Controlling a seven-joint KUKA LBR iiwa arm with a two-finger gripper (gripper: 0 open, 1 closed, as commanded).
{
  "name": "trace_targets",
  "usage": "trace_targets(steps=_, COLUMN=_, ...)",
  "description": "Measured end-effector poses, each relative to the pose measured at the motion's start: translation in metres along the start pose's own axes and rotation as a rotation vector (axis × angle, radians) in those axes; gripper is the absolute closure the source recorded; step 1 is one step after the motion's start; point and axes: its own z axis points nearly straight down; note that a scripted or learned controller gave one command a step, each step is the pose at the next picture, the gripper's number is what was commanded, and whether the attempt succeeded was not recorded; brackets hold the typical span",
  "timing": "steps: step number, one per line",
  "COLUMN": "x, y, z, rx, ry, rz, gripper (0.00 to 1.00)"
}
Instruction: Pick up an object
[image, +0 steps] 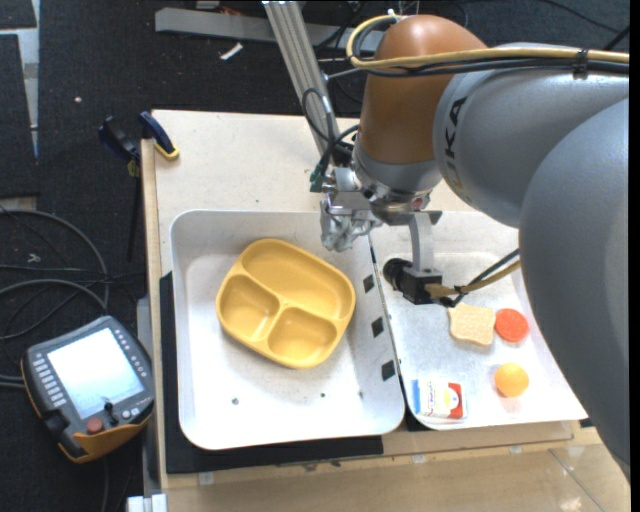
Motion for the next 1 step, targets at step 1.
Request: trace_targets(steps=1, x=-0.0038, y=-0.0005, z=0.0, rx=0.002, ry=-0.002, rz=0.005, gripper=0.0)
